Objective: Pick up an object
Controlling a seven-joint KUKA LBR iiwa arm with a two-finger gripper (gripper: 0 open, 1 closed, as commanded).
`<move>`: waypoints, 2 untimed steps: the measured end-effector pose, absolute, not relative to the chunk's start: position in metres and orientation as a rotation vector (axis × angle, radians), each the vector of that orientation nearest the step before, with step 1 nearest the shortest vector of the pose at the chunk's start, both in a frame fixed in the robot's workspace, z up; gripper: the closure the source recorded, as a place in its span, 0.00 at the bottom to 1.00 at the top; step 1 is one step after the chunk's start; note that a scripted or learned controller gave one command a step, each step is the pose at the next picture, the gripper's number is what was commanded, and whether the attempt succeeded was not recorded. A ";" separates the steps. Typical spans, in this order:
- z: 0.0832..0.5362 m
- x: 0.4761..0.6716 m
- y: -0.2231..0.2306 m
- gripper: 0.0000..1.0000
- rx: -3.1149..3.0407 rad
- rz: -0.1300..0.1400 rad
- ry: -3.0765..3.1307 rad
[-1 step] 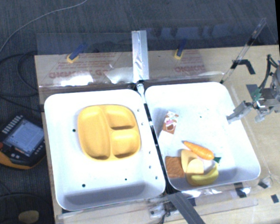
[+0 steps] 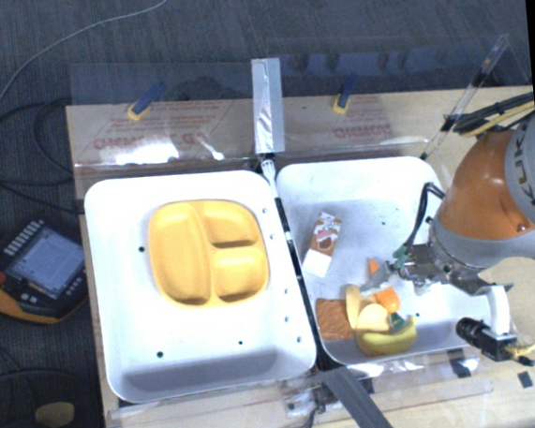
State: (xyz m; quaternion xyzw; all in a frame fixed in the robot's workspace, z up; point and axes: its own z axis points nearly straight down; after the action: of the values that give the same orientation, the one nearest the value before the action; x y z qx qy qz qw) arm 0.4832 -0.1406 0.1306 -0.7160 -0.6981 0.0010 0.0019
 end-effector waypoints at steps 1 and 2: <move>0.094 0.491 -0.141 0.00 -2.242 -0.021 -2.231; 0.101 0.491 -0.141 1.00 -2.239 -0.019 -2.230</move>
State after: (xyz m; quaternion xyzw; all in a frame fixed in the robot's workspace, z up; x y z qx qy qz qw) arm 0.4912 -0.1407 0.1013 -0.7084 -0.7057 -0.0060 -0.0094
